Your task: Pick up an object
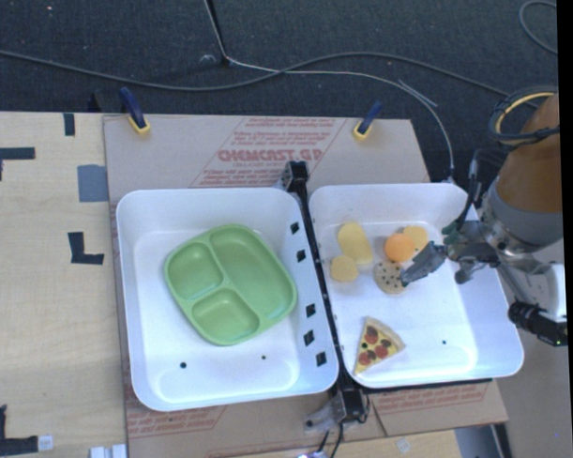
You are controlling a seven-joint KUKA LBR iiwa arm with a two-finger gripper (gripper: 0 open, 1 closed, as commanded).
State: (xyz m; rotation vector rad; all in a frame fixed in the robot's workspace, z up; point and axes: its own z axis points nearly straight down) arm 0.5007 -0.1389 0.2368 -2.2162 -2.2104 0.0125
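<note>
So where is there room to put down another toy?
Right bin: bare floor right of the pizza slice, below the tool. Left bin: bare strips around the green tray, widest along the bottom. Crowded: right bin's top, with yellow pieces, orange ball and cookie.

Left bin (139,304): green divided plate (230,283), lying flat. Right bin (488,343): two pale yellow pieces (351,250), an orange round piece (399,246), a speckled cookie (390,278), a pizza slice (376,344) nearer the front. Gripper (421,263) low over the cookie, arm (529,182) entering from right.
</note>
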